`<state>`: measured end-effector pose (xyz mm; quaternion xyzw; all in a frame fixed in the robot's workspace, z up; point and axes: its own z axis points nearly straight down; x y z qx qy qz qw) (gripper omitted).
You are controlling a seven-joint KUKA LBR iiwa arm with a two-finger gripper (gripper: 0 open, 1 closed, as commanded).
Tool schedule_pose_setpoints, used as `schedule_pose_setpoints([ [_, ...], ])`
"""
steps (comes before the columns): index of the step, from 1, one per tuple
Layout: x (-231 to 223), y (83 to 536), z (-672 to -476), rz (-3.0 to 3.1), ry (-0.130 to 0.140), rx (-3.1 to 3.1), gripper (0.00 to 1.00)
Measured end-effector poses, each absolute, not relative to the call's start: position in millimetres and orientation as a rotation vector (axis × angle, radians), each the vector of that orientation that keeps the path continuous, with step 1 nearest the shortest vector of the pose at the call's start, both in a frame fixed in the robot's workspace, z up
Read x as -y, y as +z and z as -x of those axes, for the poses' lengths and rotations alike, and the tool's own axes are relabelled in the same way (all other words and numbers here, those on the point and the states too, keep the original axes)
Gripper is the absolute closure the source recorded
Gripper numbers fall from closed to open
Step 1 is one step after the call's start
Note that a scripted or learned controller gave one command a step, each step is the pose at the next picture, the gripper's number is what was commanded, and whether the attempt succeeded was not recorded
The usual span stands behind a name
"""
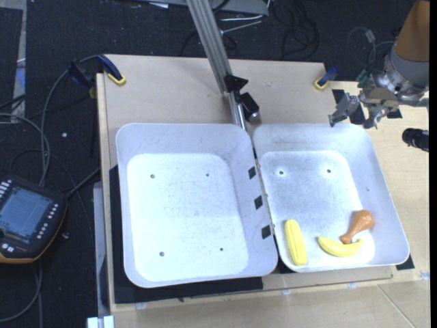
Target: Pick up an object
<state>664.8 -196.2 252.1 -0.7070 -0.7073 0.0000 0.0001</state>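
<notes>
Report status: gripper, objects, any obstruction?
Gripper above right bin's far rim, holding nothing. Corn cob, banana, drumstick at near edge. Nothing blocking.

Two shallow white bins sit side by side: the left bin (136, 183) and the right bin (369, 156). The right bin contains three objects: one yellow corn cob (295, 242), one yellow banana (338, 247), and one orange-brown drumstick (357, 225). One gripper (358, 109) is visible.
</notes>
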Motion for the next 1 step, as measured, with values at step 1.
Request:
schedule_pose_setpoints([
  [1, 198.9, 190.1, -660.0, 2.219, 0.004, 2.219, 0.0],
])
